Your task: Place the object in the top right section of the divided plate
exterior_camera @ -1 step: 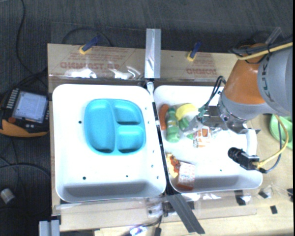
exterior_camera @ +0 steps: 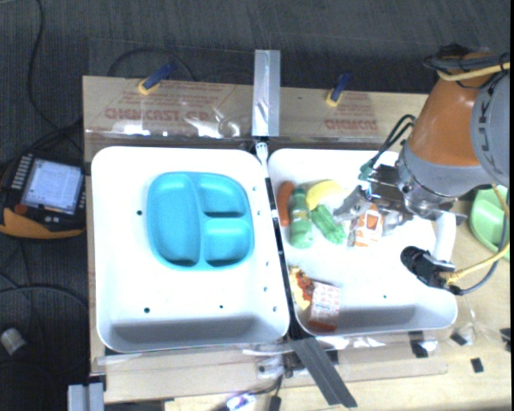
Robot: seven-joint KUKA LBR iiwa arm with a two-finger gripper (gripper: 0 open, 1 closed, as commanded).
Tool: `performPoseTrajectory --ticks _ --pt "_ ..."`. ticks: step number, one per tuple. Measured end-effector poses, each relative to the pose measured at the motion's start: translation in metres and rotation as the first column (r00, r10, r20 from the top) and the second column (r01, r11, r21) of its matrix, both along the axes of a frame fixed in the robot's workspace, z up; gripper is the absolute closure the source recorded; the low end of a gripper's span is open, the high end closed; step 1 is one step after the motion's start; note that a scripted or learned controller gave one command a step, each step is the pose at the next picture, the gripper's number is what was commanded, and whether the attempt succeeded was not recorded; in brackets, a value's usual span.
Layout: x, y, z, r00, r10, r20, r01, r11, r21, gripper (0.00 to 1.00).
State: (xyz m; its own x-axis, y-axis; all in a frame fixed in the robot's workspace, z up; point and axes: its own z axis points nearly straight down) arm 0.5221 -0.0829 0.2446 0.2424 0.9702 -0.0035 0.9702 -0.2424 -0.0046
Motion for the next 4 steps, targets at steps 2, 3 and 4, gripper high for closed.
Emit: performPoseTrajectory --ticks 2,3,4 --pt "0.0 0.0 0.0 1.0 0.0 0.0 0.0 1.0 -0.001 0.0" --pt "0.018 -0.058 0.108 0.979 -0.203 0.003 0.203 0.979 -0.002 0.0" --pt "0.041 -0.054 0.0 0.97 0.242 0.001 -0.242 0.97 0.002 0.0"
